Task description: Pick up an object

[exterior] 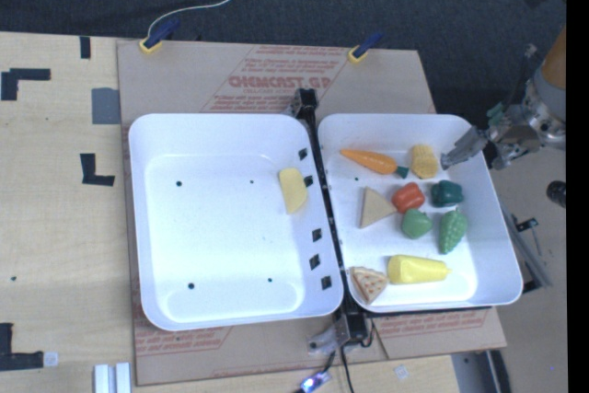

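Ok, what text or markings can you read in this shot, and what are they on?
"CHEMCAST GP": red print on the brown board under the bins, seen upside down.
More red print on the board's front edge: too small to read.
The toys and the bins bear no text.

Brown board [276, 83] under two white bins [152, 143], held by two yellow-and-blue clamps [158, 34] at its far edge. White cable [216, 3] across dark carpet. Black clips [317, 235] joining the bins.
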